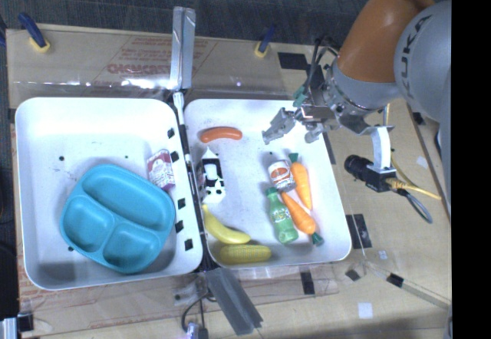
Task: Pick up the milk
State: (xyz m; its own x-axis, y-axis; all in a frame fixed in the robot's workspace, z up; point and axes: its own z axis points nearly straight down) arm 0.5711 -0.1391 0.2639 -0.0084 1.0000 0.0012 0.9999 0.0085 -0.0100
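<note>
Left bin (31,176) has a blue divided plate (116,216) w/ a small dark-red can (160,169) just beside it at the bin's right wall. Right bin (334,230): milk (212,179), the black-and-white carton, lies along the left wall below a sausage (220,133), w/ a banana (223,229) and corn cob (245,253) below it. Then green bottle (281,216), small jar (281,174) and two carrots (301,199); gripper (290,125) hovers over the top-right corner, fingers spread, holding nothing, well apart from the milk.
</note>
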